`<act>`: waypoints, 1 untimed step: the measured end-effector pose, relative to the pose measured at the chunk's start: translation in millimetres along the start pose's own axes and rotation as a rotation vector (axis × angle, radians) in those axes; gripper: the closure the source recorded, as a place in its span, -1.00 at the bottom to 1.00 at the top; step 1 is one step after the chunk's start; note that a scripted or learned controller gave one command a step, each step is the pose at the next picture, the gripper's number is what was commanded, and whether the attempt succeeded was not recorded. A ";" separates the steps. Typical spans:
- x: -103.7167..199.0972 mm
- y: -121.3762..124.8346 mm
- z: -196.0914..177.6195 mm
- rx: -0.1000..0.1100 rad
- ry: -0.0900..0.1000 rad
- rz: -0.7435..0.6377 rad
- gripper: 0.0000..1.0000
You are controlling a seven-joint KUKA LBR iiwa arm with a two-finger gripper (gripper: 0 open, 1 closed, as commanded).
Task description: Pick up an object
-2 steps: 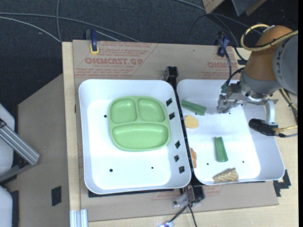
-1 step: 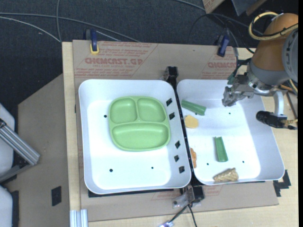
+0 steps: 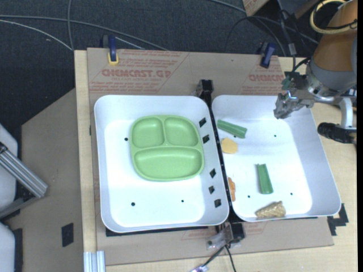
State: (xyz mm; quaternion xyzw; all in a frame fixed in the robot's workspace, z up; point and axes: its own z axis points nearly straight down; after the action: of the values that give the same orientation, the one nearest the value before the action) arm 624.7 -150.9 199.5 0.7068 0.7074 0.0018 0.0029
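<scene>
Candidates sit in the right bin [image 3: 317, 152]: a green stick [image 3: 264, 178] lying roughly lengthwise mid-bin, a second green piece [image 3: 232, 129] angled near the divider, a yellow round piece [image 3: 229, 147] just below it, a tan crumbly lump [image 3: 270, 210] at the near rim, and an orange sliver [image 3: 231, 188] tight against the divider wall. The green stick looks like the best pick: clear floor on all sides and long parallel sides to pinch across. To do it well, I'd centre over its middle, turn the wrist so the closing axis runs across the short width, and descend straight. Avoid the orange sliver; the wall would likely block one side. The claw [image 3: 283, 107] hangs over the bin's far right corner, nothing visible in it; can't tell if it's spread or closed. The stick lies well apart from it, nearer the camera and slightly left. The left bin [image 3: 113, 197] holds a green divided plate [image 3: 167, 148], not a target. The bench [image 3: 91, 152] is under both.
</scene>
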 end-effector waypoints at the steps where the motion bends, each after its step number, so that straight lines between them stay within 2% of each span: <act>1: -0.2 1.1 -18.5 0.003 0.001 0.000 1.00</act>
State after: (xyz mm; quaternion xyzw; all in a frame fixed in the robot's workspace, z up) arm 625.7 -151.1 218.0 0.7069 0.7073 0.0012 0.0017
